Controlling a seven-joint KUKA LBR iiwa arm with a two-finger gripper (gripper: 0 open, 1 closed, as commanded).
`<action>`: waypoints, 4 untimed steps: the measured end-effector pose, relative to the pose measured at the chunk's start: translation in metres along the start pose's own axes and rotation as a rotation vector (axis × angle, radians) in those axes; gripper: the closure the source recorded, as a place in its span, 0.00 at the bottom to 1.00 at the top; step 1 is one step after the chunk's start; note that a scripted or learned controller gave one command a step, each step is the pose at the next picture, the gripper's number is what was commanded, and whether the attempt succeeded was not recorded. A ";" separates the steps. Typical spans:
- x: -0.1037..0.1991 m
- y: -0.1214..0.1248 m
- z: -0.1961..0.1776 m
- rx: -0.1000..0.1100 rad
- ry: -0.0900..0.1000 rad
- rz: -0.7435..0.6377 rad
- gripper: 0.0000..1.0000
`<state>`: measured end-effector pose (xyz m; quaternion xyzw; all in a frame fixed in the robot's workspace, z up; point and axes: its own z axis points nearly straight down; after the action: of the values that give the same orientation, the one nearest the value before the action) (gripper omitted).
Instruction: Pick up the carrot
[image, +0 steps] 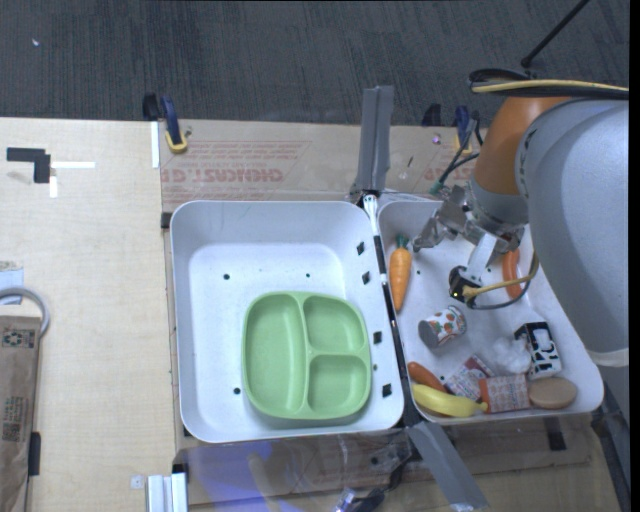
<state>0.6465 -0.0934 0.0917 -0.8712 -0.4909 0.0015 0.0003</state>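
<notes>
We see carrot (399, 275) lying in right bin (590, 385), by left wall, not lifted. Gripper (462, 245) hangs near, to carrot's right, not touching. We cannot tell its grip. Grabbing and lifting left to do.

Pale wooden bench (80, 300) below what looks like dark carpet (250, 50).
</notes>
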 end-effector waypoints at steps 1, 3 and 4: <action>-0.008 0.019 -0.096 -0.002 0.000 -0.134 0.00; -0.008 0.019 -0.026 -0.002 0.001 -0.079 0.00; -0.079 -0.094 0.002 0.003 0.000 0.173 0.00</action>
<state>0.5249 -0.1120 0.0903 -0.9104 -0.4137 0.0023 0.0017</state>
